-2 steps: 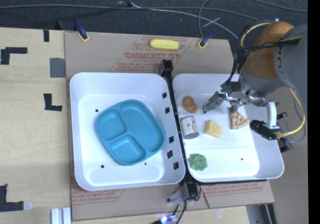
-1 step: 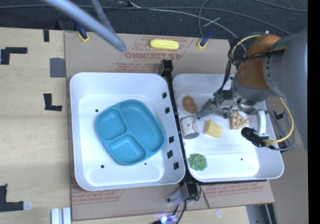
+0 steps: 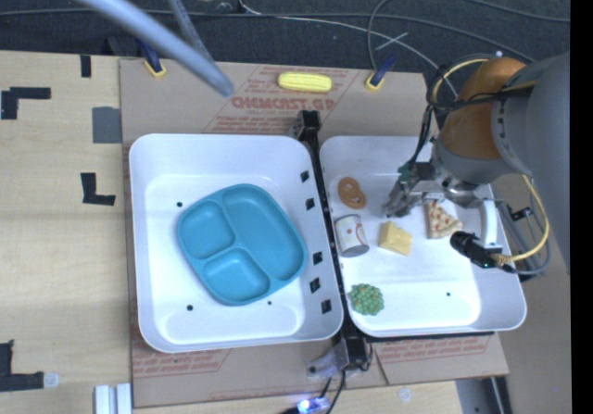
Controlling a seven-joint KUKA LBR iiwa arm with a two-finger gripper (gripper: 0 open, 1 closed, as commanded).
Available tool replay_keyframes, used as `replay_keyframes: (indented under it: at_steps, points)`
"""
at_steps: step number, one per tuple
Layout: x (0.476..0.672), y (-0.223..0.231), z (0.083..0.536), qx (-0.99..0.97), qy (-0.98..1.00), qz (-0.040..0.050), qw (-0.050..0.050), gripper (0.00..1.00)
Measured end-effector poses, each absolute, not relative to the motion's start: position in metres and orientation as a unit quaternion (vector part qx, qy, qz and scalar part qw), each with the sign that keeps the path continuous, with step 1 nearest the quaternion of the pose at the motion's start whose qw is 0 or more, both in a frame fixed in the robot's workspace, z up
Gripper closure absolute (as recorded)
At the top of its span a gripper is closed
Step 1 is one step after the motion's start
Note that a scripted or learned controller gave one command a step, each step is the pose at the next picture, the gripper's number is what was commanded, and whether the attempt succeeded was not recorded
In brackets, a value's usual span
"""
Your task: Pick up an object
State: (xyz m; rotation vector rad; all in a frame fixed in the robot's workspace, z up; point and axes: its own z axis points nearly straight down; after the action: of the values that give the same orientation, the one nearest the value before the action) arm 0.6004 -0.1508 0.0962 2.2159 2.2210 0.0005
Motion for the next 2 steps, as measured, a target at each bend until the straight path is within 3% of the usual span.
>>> replay_keyframes:
  at_steps: [2]
  points:
    - [0.603,-0.154,0.202,0.707,0.708,0.0011,0.002,1.00]
